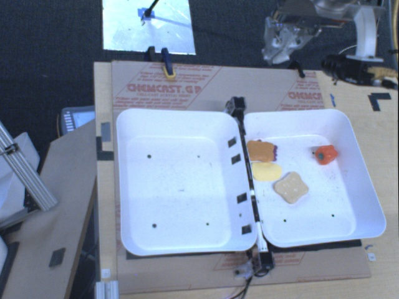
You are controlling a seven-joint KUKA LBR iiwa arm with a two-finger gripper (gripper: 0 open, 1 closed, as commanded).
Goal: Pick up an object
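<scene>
Four small things lie in the right shallow white plastic bin point(355, 167), all well below the pincer point(278, 50) and apart from it. The orange block with a purple edge point(261, 151) sits close to the bin's left wall, below and slightly left of the pincer. Touching its lower side is the flat pale yellow piece point(267, 172), and just beside that, a little lower and to the right, lies the tan toast-shaped slice point(291, 187). The small red-orange pepper-like toy point(325, 154) rests alone toward the bin's right side, below and right of the pincer. The left shallow white plastic bin point(177, 179) lies down-left of the pincer, joined to the right one along a clipped seam. The pincer hangs above the bench's point(268, 83) far edge, beyond both bins, gripping nothing; whether it is spread or pressed together I cannot tell
</scene>
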